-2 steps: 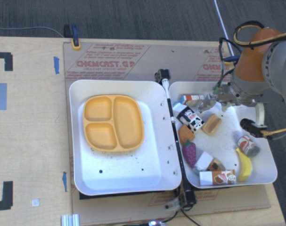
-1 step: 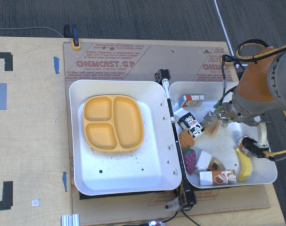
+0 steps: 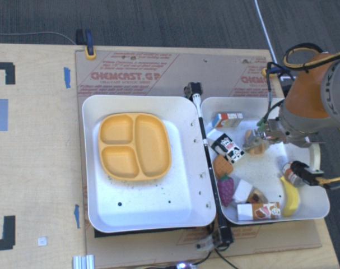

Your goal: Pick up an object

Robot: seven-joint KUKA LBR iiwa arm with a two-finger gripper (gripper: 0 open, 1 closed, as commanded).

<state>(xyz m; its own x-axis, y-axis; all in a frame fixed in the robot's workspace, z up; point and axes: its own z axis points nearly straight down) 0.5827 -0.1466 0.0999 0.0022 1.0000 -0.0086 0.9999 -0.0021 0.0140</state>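
Hanging over the right bin (image 3: 321,209), where the toys crowd, the gripper (image 3: 263,132) perhaps seeks one; jaws unreadable.

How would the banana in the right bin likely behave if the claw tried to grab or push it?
The banana looks like a smooth, stiff toy, so it probably keeps its shape but may slip between fingers. Its curved body would likely pivot or rock rather than slide straight. It lies against the right bin wall beside a small carton, so a push may jam it there.
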